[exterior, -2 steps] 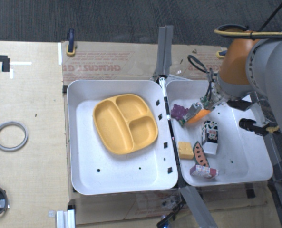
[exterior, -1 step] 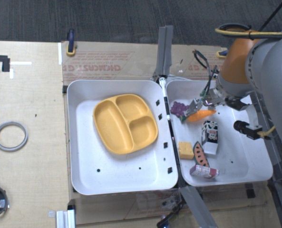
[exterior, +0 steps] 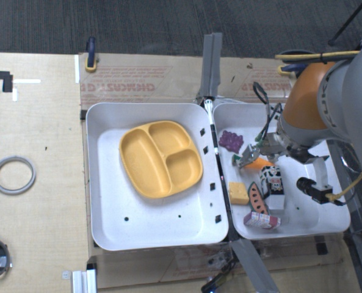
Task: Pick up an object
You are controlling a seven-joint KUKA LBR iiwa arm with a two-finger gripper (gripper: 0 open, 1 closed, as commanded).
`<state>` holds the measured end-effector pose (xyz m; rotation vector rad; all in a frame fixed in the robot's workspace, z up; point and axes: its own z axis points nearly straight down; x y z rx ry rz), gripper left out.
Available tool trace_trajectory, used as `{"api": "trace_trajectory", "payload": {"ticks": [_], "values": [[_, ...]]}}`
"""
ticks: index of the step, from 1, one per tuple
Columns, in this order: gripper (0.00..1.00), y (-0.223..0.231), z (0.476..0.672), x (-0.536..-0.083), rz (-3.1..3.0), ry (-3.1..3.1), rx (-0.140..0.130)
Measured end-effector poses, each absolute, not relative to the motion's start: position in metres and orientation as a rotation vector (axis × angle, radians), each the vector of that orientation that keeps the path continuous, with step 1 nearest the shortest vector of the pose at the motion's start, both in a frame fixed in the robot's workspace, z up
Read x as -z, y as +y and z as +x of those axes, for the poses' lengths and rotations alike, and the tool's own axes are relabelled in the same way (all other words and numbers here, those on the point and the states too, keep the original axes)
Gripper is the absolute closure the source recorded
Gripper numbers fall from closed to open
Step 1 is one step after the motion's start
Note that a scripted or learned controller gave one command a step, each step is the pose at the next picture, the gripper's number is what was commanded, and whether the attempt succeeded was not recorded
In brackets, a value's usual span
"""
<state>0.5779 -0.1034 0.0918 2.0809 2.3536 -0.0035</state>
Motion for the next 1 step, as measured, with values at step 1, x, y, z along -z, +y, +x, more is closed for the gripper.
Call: {"api": "trace_trajectory", "payload": {"ticks": [1], "values": [[1.00,-0.1034,0.5781,-0.1004,2.077,2.357,0.006]]}}
